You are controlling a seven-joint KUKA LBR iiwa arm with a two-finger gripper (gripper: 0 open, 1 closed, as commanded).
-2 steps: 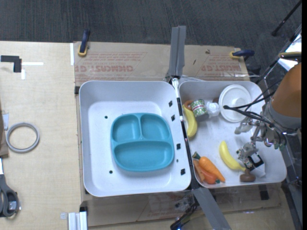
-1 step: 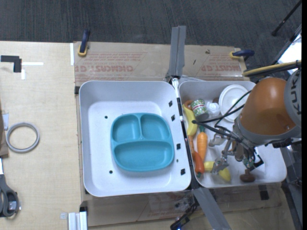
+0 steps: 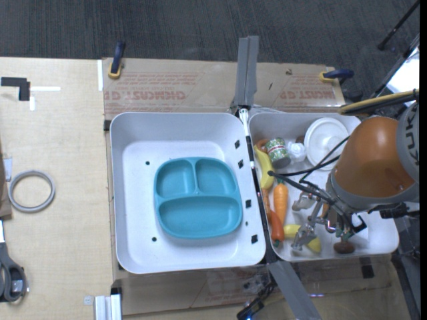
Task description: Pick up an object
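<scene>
- Candidate objects crowd the right bin (image 3: 390, 242): an orange carrot (image 3: 279, 203) lies lengthwise near its left wall, a yellow banana (image 3: 265, 167) above it, a small can (image 3: 279, 153) and a white bowl (image 3: 327, 137) toward the far end, yellow pieces (image 3: 292, 231) and a dark brown lump (image 3: 344, 247) near the front.
- The gripper (image 3: 308, 229) hangs low over the front of that bin, just right of the carrot, beside the yellow pieces; whether it is released or clenched cannot be told.
- The arm (image 3: 373, 162) enters from the right, its orange band above the wrist, cables trailing leftward.
- The left bin (image 3: 127, 199) holds a blue divided plate (image 3: 198, 197).
- On the bench (image 3: 53, 245) lies a grey tape ring (image 3: 29, 191).
</scene>
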